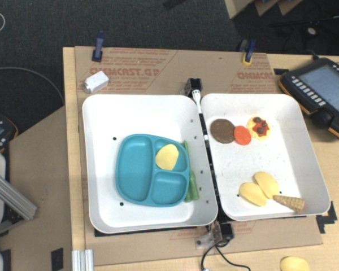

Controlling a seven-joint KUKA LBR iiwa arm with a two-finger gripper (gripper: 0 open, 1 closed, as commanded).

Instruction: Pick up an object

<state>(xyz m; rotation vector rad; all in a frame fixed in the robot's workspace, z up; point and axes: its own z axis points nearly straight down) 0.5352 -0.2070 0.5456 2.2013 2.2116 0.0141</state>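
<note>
The things on offer for picking lie across two white bins. In the right bin [305,130] a brown disc [221,130] sits near the top left, with a small red-orange piece [242,136] touching its right side and a pale round piece with red and dark toppings [259,127] just beside that. Lower down, two yellow lumps [259,188] lie against each other, and a waffle cone [289,202] lies on its side at their right, touching them. In the left bin [99,151] rests a blue divided tray [141,171]; a yellow lump [167,157] lies in its upper right compartment, and a green strip [188,176] runs along the tray's right edge. I cannot tell the state of the end effector from here. Both bins sit on a cardboard sheet [135,66] over the desk. A small white block [96,82] lies on the cardboard above the left bin, and a dark handheld controller [319,89] rests at the far right.
</note>
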